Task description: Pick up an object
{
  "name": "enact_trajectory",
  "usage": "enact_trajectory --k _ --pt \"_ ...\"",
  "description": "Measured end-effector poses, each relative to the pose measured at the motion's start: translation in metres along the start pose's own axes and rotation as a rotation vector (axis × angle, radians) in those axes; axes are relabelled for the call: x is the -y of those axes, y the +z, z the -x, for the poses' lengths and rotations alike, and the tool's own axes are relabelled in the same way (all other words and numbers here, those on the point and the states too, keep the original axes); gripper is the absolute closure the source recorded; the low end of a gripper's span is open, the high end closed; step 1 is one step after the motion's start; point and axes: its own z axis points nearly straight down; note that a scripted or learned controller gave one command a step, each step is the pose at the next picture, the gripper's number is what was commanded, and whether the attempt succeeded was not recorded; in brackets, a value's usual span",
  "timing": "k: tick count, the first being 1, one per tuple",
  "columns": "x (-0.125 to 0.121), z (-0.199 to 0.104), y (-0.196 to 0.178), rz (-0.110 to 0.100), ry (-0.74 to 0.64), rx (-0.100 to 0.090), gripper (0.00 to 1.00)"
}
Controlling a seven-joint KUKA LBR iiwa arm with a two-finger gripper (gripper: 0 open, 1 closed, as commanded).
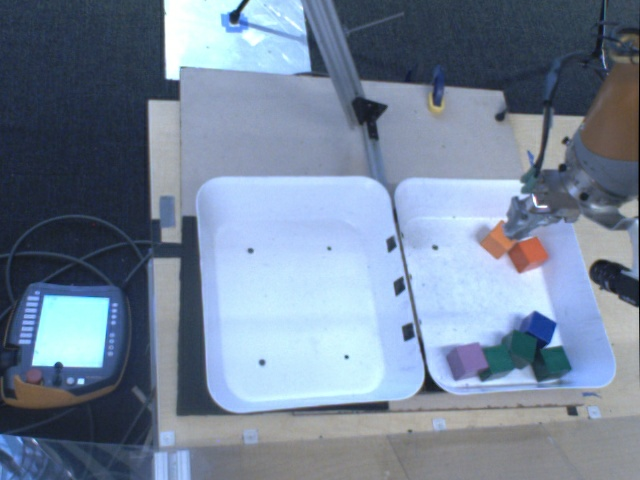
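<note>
Jaws directly above two orange blocks, touching.

Open floor left of orange blocks

You are looking down on a robotics lab bench, not a home or a shop. A teach pendant with a lit screen lies off the bench's left edge, its cables looping over dark carpet. Two shallow white bins sit side by side on the board, small coloured blocks piled at the right bin's near right corner. A metal pole rises from the far edge, and the grey and orange arm enters from the right.
</note>
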Motion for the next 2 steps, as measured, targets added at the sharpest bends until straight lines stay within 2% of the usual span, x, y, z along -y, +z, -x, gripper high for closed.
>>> enact_trajectory --k 1,2 --pt "-0.009 -0.053 0.016 -0.006 -0.005 -0.003 1.00" --pt "-0.023 -0.099 0.016 -0.003 -0.005 -0.002 1.00"
